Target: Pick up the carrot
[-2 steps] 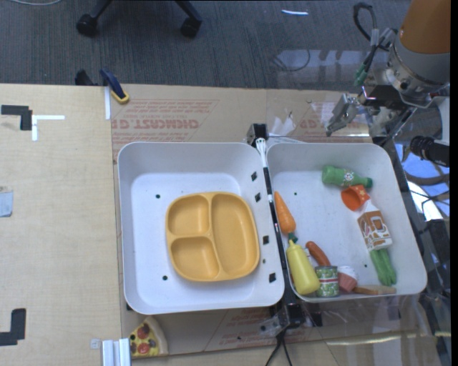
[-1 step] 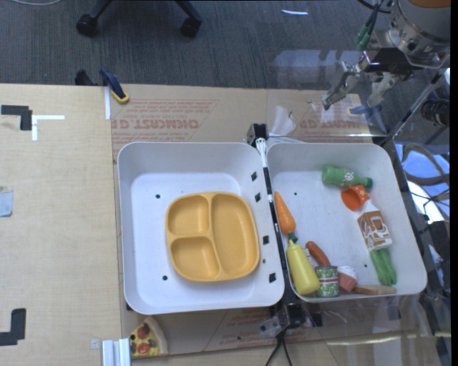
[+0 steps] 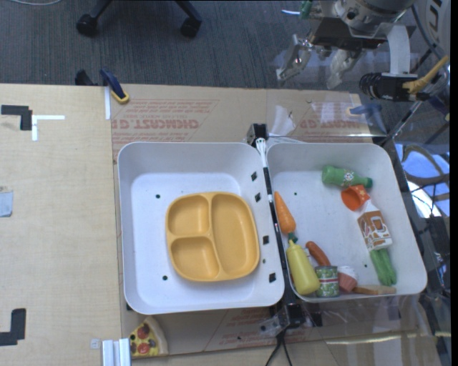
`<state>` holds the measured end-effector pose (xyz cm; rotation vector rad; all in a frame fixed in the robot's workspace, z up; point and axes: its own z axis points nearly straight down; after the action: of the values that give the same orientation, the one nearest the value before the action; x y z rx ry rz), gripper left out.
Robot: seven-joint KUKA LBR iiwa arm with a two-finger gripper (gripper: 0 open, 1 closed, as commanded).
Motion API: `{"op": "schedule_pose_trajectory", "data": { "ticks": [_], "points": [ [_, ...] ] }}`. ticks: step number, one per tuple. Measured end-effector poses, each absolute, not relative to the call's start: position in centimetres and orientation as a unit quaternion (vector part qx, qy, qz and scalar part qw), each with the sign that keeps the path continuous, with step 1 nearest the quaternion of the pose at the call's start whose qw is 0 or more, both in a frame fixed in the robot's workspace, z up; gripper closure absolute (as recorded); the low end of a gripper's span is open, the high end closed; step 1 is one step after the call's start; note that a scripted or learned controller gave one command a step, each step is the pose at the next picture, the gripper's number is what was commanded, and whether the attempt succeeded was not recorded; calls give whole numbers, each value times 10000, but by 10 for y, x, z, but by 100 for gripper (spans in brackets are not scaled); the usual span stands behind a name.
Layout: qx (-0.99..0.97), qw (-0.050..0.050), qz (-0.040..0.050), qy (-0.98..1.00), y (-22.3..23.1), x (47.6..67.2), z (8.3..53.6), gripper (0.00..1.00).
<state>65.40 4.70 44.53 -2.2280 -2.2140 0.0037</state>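
A: Setting first. Grey carpet floor at the top, chair wheels [image 3: 136, 21] showing. A pale wood bench [image 3: 50, 236] with a brown cardboard sheet [image 3: 179, 114] under two white bins.

B: Contents, biggest down?

A: Left bin [image 3: 136, 279] holds a yellow divided plate [image 3: 212, 236], three compartments, nothing in them. Right bin [image 3: 401, 214] holds the clutter: a green bottle [image 3: 343, 176] near the far wall, an orange cup-like piece [image 3: 356, 197] just beside it, a small carton [image 3: 373, 229], a green vegetable [image 3: 385, 266] at the right wall, a yellow squeeze bottle [image 3: 301, 268], a small can [image 3: 327, 281] touching it, a short red piece [image 3: 317, 252] between.

B: And the carrot?

A: The carrot [image 3: 284, 213] lies in the right bin, hard against the left wall, long axis running away from the camera, the narrow end nearest the yellow bottle.

B: Handling?

A: Likely a light, stiff plastic toy, smooth, so it may slip or roll. I judge the thick middle the best hold, fingers closing across its width. The wall beside it leaves little room for one finger; that is the risk.

B: Arm?

A: The gripper [image 3: 315, 63] hangs high over the carpet beyond the bins, well apart from the carrot. Its fingers stand spread, nothing between them. Pick not yet begun.

B: Odds and ends?

A: A pizza-slice toy [image 3: 145, 339] on the bench by the left bin's near corner, a blue-and-yellow clip [image 3: 114, 86] at the far edge.
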Motion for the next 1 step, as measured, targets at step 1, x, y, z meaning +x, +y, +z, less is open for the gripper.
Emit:
{"op": "schedule_pose_trajectory", "data": {
  "ticks": [1],
  "points": [
    [-7766,-1,14,-6299,158,647,447,0]
  ]
}}
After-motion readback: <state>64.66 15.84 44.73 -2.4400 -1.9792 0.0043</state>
